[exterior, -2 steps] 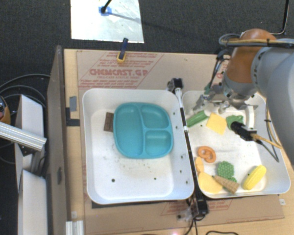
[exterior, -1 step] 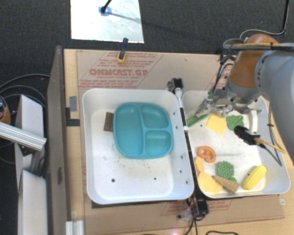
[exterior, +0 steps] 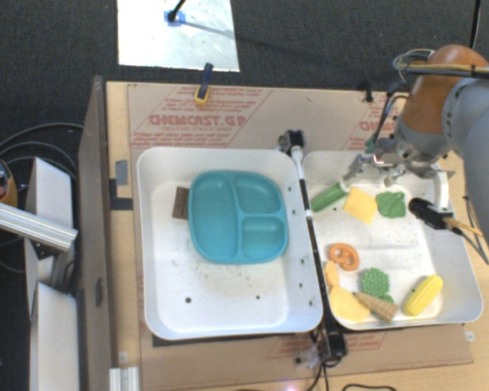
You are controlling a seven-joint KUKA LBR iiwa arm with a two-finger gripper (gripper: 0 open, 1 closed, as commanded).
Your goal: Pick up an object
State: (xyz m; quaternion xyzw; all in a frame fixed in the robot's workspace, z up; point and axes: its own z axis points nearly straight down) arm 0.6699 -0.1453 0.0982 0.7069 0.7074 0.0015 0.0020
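One arm hangs its gripper over the right bin.

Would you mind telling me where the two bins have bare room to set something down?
Left bin: bare floor in front of the teal plate. Right bin: a bare strip between the yellow block and the corn. Its front left corner is crowded around the pretzel.
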